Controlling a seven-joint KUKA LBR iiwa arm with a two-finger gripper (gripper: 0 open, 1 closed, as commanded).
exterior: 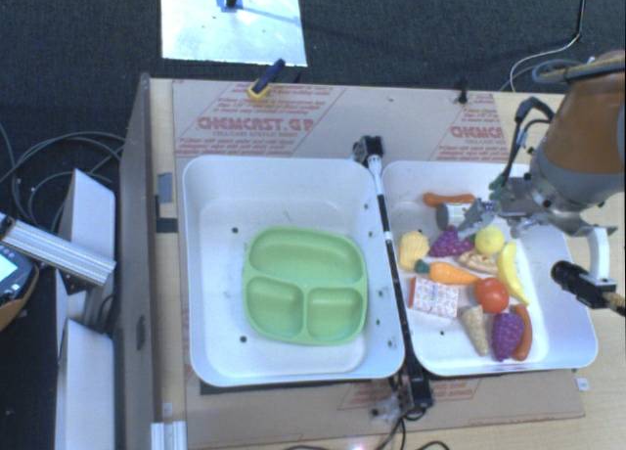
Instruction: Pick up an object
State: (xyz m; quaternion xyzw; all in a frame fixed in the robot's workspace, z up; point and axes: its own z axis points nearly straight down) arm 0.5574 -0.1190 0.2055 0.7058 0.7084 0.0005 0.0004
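The gripper (486, 211) hangs low over the far part of the right bin (567, 345), its fingers too blurred and tangled with the toys beneath to tell whether they are apart or together; nothing can be seen held between them. My guess is that the arm is in the reach-and-close step of a pick, not yet lifting. Taking the gripper as landmark: a yellow lemon (489, 240) lies just on its near side, a bunch of purple grapes (450, 242) just near and to the left, and an orange sausage (448, 200) to its left. The lemon or the grapes look like the likeliest target. The next move, as I judge it, calls for a clean close on one toy and a straight lift, since the pieces crowd each other. Further out toward the front lie a corn cob (414, 246), a carrot (452, 273), a banana (511, 273), a tomato (492, 295), a red-and-white card (433, 296), an ice-cream cone (475, 328) and a second grape bunch (507, 334). Well to the left, the left bin (205, 203) holds a green divided plate (305, 285)
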